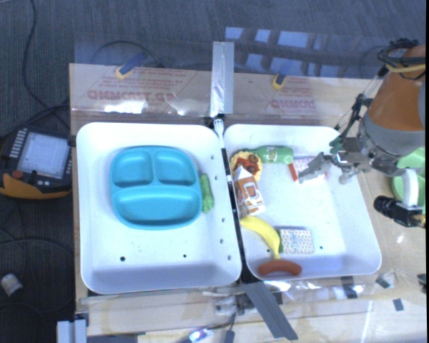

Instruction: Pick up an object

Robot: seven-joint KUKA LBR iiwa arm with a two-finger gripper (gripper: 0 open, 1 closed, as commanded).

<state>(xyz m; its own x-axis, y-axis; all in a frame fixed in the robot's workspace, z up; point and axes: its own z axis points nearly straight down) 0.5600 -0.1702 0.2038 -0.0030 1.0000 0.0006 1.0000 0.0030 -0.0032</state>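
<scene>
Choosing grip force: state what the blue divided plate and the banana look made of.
Blue divided plate: likely moulded plastic, with a uniform colour and a soft sheen on its rounded compartments. Banana: smooth yellow skin; real fruit or plastic toy, the picture cannot settle which.

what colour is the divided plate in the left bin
Bright blue plate, seen in the camera view.

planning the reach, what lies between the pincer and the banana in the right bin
In the camera view, the stretch from the pincer down to the banana is bare white floor of the right bin; the patterned packet lies just beside the banana.
</scene>
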